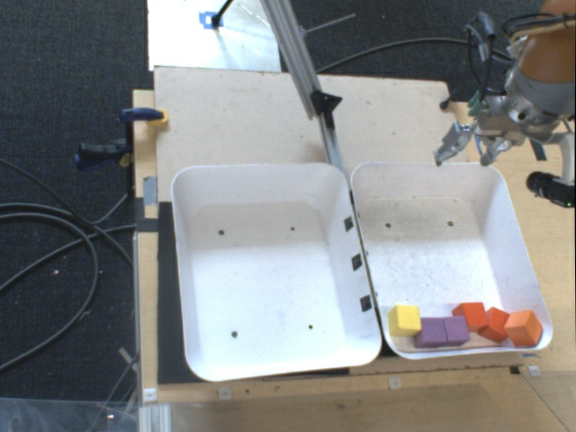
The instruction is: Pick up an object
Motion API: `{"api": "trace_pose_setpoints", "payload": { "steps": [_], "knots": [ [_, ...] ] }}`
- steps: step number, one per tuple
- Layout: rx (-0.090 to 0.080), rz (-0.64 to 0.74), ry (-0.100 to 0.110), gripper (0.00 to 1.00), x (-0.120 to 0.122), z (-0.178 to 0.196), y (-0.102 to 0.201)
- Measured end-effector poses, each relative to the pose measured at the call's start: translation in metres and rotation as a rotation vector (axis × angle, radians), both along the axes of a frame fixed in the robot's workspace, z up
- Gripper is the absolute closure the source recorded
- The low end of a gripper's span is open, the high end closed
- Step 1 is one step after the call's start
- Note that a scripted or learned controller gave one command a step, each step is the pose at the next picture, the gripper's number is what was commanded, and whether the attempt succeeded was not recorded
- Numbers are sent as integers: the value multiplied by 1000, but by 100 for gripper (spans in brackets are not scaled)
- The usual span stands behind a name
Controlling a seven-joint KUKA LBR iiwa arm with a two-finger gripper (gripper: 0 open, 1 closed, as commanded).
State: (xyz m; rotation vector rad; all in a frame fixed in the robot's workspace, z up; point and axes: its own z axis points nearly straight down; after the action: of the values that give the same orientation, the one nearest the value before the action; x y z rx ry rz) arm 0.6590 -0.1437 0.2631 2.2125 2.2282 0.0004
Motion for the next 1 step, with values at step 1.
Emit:
{"api": "trace_pose_setpoints", "payload": {
  "steps": [1],
  "knots": [
    [2,-7,10,0,-64,-62,1]
  ]
}}
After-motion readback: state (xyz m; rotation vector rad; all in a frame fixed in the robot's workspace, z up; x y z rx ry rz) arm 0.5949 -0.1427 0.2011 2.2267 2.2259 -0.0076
